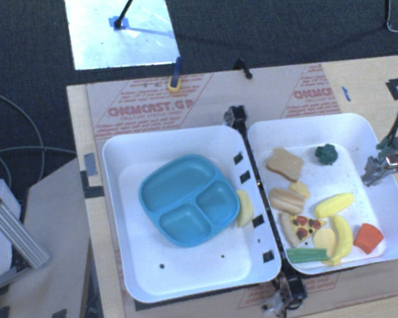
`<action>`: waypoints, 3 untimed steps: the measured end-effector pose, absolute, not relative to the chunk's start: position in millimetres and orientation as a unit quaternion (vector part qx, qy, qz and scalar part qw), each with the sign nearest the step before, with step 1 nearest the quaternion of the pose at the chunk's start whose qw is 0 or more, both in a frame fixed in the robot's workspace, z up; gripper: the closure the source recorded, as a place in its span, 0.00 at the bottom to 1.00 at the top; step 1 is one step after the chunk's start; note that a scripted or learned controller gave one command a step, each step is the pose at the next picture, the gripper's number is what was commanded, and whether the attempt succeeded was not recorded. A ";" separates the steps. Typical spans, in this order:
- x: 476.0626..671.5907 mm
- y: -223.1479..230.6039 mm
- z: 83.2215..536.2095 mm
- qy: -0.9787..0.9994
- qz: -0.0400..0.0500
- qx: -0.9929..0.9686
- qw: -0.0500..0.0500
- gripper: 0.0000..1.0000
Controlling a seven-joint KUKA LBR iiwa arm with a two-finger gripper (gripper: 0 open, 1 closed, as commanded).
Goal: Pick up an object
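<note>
Gripper: the gripper (375, 172) sits at the right edge of the frame, just over the right rim of the right bin (390, 198). It's too small and blurry to read, so I honestly can't tell its state, and nothing visible hangs from it.
Targets: all the pickable toy food is in the right bin, center-right of the frame: bread slice (285, 164), green broccoli (325, 153), hot dog (287, 199), corn cob (334, 205), pizza slice (302, 227), banana (342, 237), red block (368, 238), and a green veg piece (307, 254) at the bottom.
Left bin: the left bin (148, 270) holds a blue divided plate (188, 199), with a pale yellow piece (244, 207) tucked against its right side.
Progress: looks like basically nothing done yet. Every item lies flat on the bin floor and none is lifted.
Left to do: my guess is the whole job: move in over an item, come down, grab, lift.
Nearest: the corn cob and red block look closest to the gripper.
</note>
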State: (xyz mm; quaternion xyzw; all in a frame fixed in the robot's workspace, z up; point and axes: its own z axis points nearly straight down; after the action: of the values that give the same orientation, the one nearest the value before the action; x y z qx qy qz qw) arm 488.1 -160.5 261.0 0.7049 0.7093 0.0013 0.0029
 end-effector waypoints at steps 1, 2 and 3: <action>489.0 -160.5 271.5 0.711 0.002 0.703 0.004 1.00; 490.0 -160.5 282.1 0.713 0.003 0.702 0.005 1.00; 599.2 -194.3 236.0 0.709 0.000 0.706 0.001 1.00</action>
State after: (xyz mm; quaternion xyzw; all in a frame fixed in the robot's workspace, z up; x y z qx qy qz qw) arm 599.2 -194.3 236.0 0.7056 0.7086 0.0000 0.0006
